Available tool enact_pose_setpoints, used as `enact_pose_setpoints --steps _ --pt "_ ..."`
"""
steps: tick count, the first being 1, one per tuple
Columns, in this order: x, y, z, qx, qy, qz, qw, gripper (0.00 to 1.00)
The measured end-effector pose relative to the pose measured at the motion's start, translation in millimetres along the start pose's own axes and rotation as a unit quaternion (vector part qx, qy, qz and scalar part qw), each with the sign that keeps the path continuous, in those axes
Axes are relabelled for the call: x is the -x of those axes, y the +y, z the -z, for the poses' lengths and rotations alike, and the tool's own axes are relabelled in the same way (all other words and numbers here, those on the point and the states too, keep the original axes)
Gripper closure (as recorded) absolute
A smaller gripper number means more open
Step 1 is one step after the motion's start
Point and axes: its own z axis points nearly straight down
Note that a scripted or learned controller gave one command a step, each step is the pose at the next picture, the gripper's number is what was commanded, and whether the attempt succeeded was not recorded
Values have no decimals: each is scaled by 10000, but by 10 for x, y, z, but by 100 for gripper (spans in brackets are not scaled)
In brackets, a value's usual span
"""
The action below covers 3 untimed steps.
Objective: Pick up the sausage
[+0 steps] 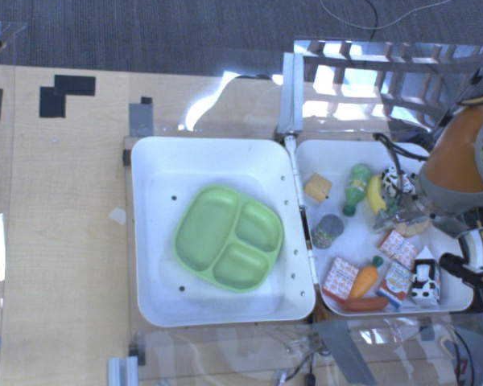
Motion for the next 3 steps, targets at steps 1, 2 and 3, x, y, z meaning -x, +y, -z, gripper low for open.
enact_pose_setpoints --steps 1,2,3 --pt "246 -720 8 3 -13 584 9983 100" --pt "-494 -538 22 33 -15 1393 9902 100" --pt "-829 -463 27 40 -33 1915 9815 100"
